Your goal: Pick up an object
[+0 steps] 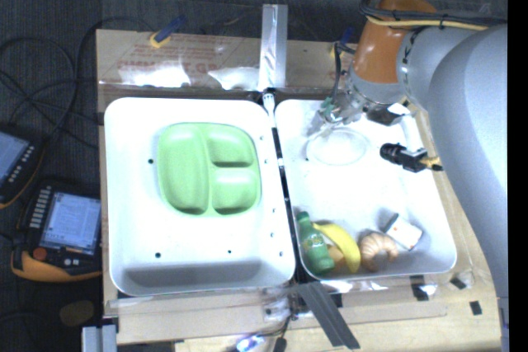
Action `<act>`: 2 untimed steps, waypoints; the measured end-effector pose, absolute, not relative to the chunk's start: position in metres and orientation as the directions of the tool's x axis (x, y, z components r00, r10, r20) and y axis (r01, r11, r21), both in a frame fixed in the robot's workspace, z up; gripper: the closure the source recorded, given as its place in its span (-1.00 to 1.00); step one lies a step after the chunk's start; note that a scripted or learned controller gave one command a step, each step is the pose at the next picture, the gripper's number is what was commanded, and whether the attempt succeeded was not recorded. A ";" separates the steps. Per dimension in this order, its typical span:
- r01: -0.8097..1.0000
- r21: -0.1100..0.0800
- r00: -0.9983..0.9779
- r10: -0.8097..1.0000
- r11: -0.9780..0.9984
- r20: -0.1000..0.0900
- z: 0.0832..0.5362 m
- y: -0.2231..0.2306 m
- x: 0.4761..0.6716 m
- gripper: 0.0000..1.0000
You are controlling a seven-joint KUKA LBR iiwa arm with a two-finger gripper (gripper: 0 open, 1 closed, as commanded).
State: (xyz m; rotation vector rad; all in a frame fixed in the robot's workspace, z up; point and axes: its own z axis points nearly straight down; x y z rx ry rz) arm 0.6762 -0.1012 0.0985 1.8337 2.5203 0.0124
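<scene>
Green divided plastic plate (208, 167): one, in left white bin (132, 251). Right white bin (433, 206): I count one yellow banana (346, 244) and one clear round lid (337, 149) beside the gripper (331, 110); I cannot tell its grip state.

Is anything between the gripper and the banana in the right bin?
Yes: a clear round object lies just by the gripper, on the side toward the banana. Past it, the right bin shows bare floor.

A robotics lab: grey arm (474, 86), white bins (132, 269), teach pendant (62, 228) and loose cables (37, 99).
</scene>
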 end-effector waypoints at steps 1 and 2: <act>0.913 0.019 -0.408 0.913 0.409 -0.017 0.098 -0.178 0.675 1.00; 0.913 -0.004 -0.409 0.913 0.409 0.003 0.091 -0.175 0.670 -1.00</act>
